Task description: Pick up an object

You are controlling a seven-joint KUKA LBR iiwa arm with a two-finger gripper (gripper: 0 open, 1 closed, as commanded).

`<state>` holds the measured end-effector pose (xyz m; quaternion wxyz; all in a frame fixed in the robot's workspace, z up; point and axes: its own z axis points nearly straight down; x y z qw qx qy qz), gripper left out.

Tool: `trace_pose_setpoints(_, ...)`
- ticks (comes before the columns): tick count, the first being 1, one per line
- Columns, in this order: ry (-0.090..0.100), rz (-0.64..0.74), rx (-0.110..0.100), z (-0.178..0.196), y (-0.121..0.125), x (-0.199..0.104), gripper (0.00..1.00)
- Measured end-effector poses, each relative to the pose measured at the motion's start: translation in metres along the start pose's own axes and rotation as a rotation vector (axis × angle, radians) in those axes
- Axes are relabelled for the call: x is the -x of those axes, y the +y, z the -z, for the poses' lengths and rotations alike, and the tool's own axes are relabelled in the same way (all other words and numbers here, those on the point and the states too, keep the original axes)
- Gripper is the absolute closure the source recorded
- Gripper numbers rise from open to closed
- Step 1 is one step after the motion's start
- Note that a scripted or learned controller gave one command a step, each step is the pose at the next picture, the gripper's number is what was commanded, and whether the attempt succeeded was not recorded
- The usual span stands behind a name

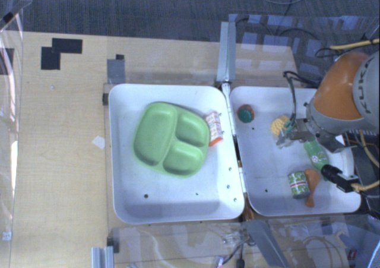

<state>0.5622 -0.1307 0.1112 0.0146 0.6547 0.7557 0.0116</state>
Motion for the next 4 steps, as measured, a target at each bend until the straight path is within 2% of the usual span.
trace_pose_setpoints(1, 0.000, 0.000, -0.001, 0.000, 0.000, 0.000, 0.00)
trace_pose_setpoints(2, 0.003, -0.040, -0.029, -0.025, 0.056, 0.042, 0.00)
trace_pose_setpoints(3, 0.001, -0.032, -0.023, -0.012, 0.060, 0.041, 1.00)
trace_pose_setpoints(4, 0.005, -0.001, -0.029, 0.068, 0.069, -0.014, 1.00)
